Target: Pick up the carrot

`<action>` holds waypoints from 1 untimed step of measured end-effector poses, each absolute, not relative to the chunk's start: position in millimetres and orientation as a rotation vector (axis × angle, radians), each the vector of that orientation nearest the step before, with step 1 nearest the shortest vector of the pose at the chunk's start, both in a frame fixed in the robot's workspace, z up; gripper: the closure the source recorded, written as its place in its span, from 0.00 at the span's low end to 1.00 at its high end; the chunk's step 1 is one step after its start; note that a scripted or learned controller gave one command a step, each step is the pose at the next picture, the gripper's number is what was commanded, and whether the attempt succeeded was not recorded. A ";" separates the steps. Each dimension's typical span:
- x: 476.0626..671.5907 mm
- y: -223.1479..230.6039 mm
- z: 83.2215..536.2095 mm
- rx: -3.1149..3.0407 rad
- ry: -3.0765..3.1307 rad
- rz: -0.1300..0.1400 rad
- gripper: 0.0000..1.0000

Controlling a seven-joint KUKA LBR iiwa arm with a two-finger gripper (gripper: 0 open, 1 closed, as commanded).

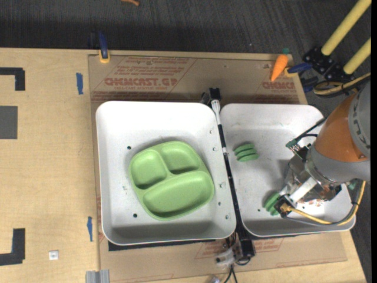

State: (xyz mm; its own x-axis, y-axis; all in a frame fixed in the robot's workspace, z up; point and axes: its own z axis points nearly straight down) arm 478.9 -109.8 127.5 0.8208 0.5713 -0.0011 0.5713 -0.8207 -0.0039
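Small orange plastic carrot [279, 67] w/ green top lies outside both bins, on the cardboard sheet [147, 78] behind the right white bin [265, 119], near its far right corner. Red print on the cardboard reads roughly "CHEMCAST GP"; smaller lines illegible. Gripper [281, 205] is low in the right bin's near part, beside a small green item [272, 202]; can't tell finger state. Ridged green piece [245, 152] lies further back. Left white bin [112, 158] holds a green divided plastic plate [171, 178].
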 end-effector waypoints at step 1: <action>479.6 -59.8 184.4 -2.852 -1.318 -0.001 1.00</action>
State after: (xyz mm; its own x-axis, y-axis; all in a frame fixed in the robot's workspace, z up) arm 479.6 -59.8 184.4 0.6481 0.7615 0.0005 0.7615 -0.6481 0.0000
